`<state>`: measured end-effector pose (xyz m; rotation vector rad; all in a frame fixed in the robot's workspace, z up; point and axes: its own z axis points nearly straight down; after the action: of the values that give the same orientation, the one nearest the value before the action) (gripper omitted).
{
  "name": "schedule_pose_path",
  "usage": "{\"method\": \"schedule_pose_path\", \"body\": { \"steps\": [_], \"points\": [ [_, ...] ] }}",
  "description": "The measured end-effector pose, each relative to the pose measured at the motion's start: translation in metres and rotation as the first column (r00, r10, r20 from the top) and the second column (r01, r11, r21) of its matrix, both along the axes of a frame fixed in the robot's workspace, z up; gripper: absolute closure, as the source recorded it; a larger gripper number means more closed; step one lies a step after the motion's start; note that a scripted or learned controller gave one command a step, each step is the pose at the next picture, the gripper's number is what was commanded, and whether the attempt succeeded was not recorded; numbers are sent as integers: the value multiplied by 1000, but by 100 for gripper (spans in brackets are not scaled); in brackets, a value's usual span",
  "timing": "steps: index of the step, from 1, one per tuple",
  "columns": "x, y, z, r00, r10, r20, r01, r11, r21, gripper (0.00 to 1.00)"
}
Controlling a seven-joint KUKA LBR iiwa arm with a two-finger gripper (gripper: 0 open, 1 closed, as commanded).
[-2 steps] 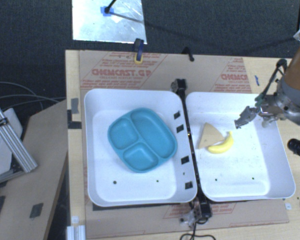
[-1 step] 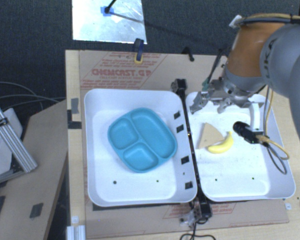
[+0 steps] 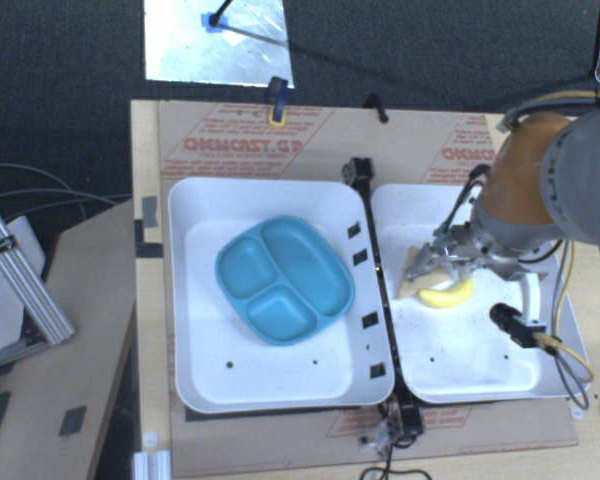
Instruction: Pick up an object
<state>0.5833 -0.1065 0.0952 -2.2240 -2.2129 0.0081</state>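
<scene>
Desk under me carries two shallow white bins side by side, and I read them from the left. Left bin holds a blue divided plate lying flat near its middle, well apart from my end effector and not what I am working toward. Past the black divider between the bins comes the right bin, and in its upper left part lies a yellow banana, with a small tan object just beside it on its left.

My arm comes in from the right, the orange band above the wrist over the bin's far right corner, and my end effector sits low over the bin, right above the banana's upper edge. So the banana lies just below and slightly toward the near side of the end effector, almost touching it as far as I can judge. Its long axis runs roughly left to right across the bin, curved ends turned up toward me.

Whether my end effector is apart or together I cannot tell; the metal parts blur into the tan object there. Nothing visibly sits in my grasp. I judge the coming move turns on a short descent toward the near side, closing across the banana's narrow width rather than along its length.
</scene>
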Motion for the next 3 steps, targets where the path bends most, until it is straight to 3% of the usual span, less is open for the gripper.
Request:
{"method": "schedule_pose_path", "body": {
  "steps": [1, 2, 3],
  "points": [
    [-58, -6, -12, 1000, 3, 2, -3, 1000, 1, 0],
    [-54, -5, 0, 1000, 7, 10, -7, 1000, 0, 100],
    [23, 57, 96, 1000, 18, 23, -18, 1000, 1, 100]
  ]
}}
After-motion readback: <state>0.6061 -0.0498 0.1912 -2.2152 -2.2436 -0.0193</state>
